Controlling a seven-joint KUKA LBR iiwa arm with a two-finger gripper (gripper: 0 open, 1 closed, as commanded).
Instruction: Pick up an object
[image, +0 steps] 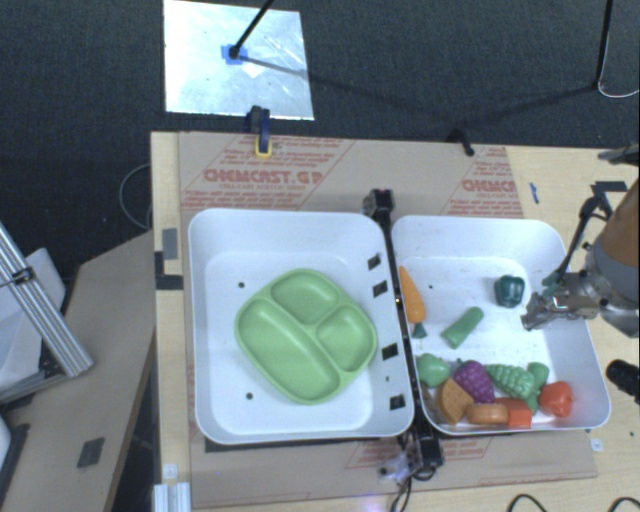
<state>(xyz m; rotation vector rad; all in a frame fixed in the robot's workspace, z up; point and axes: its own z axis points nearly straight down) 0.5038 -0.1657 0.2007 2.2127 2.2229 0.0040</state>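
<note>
The right bin (470, 236) holds toy food. An orange carrot (411, 291) lies by its left wall, a green cucumber piece (462, 327) sits mid-bin, and a dark green pepper (509, 290) lies toward the right. Along the front edge are a green item (432, 369), a purple grape bunch (474, 380), a green bumpy vegetable (515, 380), an orange-brown piece (455, 401), a sausage-like piece (489, 411) and a red tomato (556, 398). My gripper (541, 312) hangs at the bin's right side, just right of the pepper and apart from it, with nothing visibly between its fingers.
The left bin (215, 250) holds a light green divided plate (305, 335). A black clip divider (382, 205) joins the two bins. Cardboard lies under both bins, and a metal frame (40, 320) stands at the far left.
</note>
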